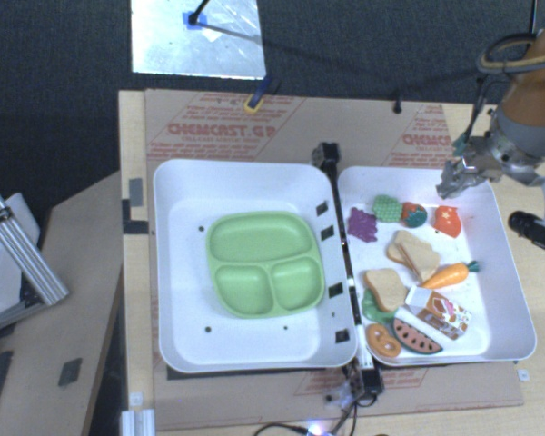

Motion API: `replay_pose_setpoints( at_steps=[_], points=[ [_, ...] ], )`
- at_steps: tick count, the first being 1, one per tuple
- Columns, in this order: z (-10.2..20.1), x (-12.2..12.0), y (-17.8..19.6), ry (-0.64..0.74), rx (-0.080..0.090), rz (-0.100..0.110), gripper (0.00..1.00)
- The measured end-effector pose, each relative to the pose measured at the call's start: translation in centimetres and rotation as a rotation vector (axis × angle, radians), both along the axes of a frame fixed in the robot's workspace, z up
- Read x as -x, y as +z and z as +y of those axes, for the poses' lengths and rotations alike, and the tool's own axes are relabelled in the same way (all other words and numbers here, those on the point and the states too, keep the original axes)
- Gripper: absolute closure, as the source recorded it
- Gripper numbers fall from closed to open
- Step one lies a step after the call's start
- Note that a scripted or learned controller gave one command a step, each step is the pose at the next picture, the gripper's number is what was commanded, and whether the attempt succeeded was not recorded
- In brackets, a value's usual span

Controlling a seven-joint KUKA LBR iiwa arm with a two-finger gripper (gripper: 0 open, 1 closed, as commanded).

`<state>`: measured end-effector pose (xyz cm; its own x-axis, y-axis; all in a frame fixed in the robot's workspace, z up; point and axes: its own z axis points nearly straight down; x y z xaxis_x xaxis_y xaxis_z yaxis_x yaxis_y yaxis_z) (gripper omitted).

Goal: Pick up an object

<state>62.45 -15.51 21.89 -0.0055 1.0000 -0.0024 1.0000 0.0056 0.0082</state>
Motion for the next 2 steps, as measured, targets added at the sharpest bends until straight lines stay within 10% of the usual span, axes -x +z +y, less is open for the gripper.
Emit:
replay_pose_setpoints(
  at_steps=[2],
  points=[
    [4.2, 1.6, 0.2, 0.003, -0.004, 0.008, 1.00]
  ],
)
